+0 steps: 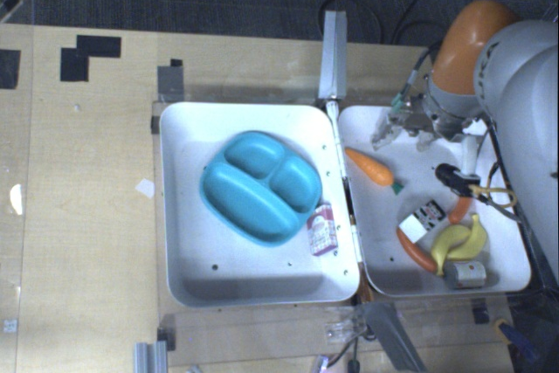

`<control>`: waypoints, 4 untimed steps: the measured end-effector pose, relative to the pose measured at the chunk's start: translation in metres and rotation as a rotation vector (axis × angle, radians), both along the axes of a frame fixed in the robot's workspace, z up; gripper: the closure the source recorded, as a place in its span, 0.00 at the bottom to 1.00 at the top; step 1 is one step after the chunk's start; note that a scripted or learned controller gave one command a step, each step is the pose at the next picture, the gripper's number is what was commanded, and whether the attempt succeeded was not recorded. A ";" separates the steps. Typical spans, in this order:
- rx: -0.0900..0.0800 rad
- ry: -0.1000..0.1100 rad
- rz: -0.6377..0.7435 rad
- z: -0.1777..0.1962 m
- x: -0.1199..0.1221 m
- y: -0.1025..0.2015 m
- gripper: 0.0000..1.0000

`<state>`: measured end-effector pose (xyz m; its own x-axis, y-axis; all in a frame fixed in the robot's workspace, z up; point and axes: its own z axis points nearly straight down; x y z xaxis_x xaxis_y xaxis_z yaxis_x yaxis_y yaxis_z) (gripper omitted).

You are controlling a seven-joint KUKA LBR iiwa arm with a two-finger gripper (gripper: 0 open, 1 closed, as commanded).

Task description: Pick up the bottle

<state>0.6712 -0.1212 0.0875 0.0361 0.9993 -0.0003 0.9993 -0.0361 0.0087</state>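
The bottle [322, 229] is small, with a pink-red label and a white cap. It lies on its side in the left bin [188, 275], against the right wall and just right of a blue divided plate [261, 185]. My gripper [403, 133] hangs over the back part of the right bin [511, 279], well to the right of and behind the bottle. Its fingers [383, 137] stand apart with nothing between them.
The right bin holds a carrot [370, 168] near its left wall. Toward the front lie a banana [460, 244], a red-orange sausage-shaped thing [417, 251], a small white and black block [426, 214] and a grey block [467, 273]. A metal post [333, 57] rises behind the gap between the bins.
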 end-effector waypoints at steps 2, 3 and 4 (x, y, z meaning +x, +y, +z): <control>-0.001 0.000 0.195 0.000 0.000 -0.004 0.00; -0.002 -0.001 0.161 0.201 -0.001 -0.033 0.00; -0.005 -0.008 0.169 0.214 0.001 -0.031 1.00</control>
<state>0.6725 -0.1522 0.3016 -0.1322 0.9912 -0.0061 0.9911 0.1323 0.0165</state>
